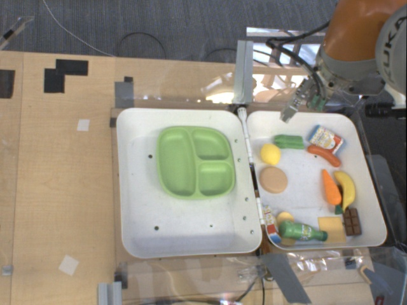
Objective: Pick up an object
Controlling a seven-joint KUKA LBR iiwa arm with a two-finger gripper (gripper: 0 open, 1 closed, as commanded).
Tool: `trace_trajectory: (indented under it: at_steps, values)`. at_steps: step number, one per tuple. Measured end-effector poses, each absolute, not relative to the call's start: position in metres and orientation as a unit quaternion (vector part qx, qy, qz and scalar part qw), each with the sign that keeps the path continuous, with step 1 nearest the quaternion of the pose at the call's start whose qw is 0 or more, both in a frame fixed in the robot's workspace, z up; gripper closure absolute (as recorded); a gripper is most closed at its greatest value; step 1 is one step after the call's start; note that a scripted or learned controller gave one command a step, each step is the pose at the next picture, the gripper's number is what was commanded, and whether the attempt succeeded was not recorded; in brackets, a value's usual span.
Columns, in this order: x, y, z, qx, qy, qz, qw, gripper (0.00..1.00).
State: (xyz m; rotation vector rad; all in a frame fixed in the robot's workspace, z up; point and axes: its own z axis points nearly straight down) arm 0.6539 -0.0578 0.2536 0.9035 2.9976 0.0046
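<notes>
Hovering over the right bin's (362, 146) far rim, the gripper (301, 104) — finger state unclear — has a green pickle (289, 142) just below it.

arm (365, 24) cut off at top edge.

A green divided plate (194, 162) lies in the left bin (137, 234); toy foods fill the right bin (369, 234).

The arm (372, 24) has a broad orange band above a grey wrist, black cables looping beside it, and a small grey gripper (299, 103) with green marks
</notes>
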Motion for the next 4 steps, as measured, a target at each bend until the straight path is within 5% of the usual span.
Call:
trace_trajectory:
  at_steps: [1, 2, 3, 4]
  values:
    - [0.634, -0.107, 0.100, 0.016, 1.000, -0.0002, 0.008, 1.00]
    - [0.623, -0.185, 0.125, -0.075, 0.997, -0.0022, 0.006, 1.00]
    - [0.623, -0.182, 0.125, -0.076, 0.997, -0.0011, 0.006, 0.00]
    - [0.574, -0.203, 0.089, -0.087, 0.996, -0.0002, 0.006, 0.00]
